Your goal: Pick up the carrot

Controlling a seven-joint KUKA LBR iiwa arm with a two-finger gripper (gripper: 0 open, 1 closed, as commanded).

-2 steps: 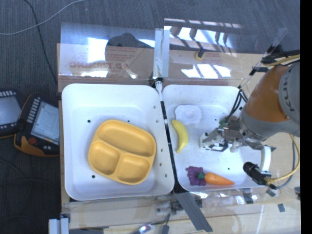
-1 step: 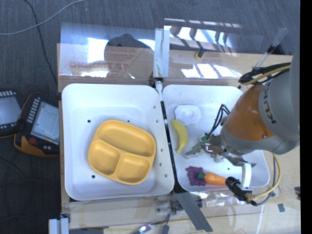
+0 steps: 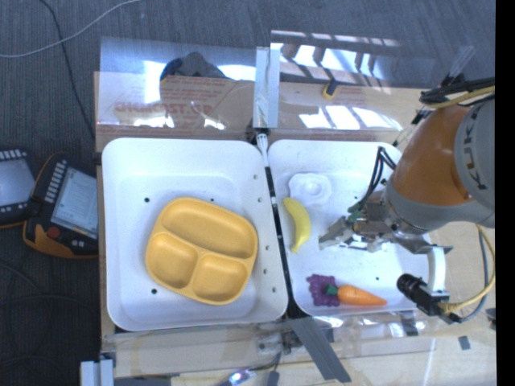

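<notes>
Carrot (image 3: 361, 297) lies in the right bin (image 3: 370, 155), near and below the claw (image 3: 331, 235), beside purple grapes (image 3: 324, 289). Claw spread, pinching nothing, its tips just right of the banana (image 3: 298, 223). Yellow tray (image 3: 202, 249) well left.

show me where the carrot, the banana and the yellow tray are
carrot (image 3: 361, 297), camera view, middle of its orange body
banana (image 3: 298, 223), camera view, middle of its curve
yellow tray (image 3: 201, 249), camera view, the ridge where its compartments meet
</notes>
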